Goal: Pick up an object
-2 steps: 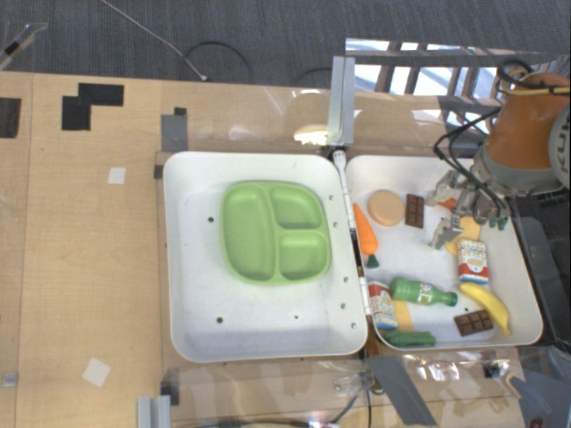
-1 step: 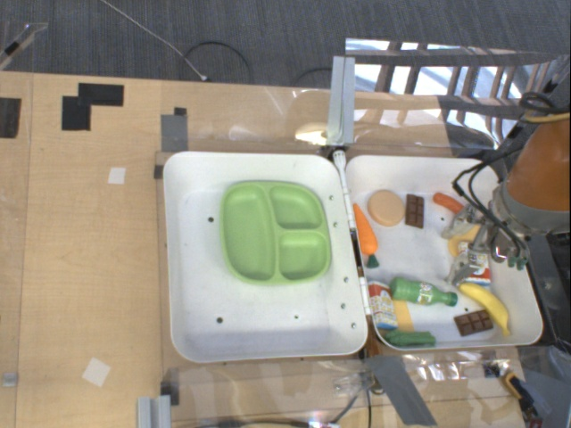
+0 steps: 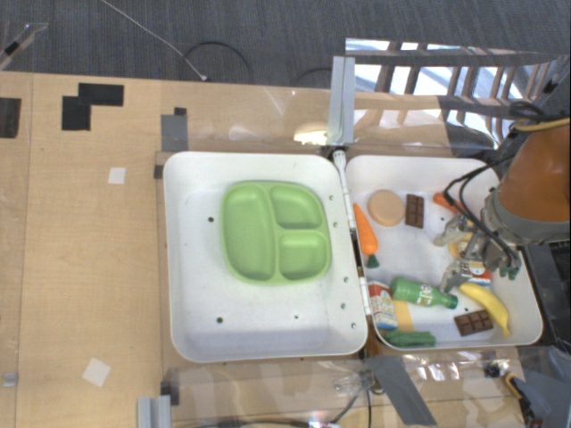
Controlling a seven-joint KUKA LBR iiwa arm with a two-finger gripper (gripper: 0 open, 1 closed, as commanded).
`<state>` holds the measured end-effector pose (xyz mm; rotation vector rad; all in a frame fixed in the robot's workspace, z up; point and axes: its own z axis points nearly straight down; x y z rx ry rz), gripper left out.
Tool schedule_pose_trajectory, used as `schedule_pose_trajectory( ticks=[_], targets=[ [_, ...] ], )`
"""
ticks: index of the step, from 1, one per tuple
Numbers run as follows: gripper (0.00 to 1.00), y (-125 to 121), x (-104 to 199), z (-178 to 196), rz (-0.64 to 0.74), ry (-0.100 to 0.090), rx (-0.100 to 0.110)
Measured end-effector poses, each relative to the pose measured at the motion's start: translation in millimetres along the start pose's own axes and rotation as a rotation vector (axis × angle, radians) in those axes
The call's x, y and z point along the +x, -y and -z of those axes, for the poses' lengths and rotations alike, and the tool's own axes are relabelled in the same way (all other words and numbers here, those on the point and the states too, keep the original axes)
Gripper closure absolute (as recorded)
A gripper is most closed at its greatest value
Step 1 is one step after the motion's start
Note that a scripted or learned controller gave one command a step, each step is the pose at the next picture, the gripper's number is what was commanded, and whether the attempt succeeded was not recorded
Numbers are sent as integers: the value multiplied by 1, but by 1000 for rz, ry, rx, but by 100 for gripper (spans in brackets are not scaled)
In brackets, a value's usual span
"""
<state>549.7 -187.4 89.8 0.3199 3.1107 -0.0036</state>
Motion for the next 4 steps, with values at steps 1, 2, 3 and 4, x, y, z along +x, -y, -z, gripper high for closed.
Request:
schedule_pose_trajectory(
  ticks=[1, 2, 3, 4],
  targets=[
    [0, 22, 15, 0, 7, 1, 0],
    [0, 18, -7, 0, 75, 0, 0],
    [0, 20, 8, 0, 103, 2, 0],
    [0, -6, 4, 0, 162, 2, 0]
  ],
)
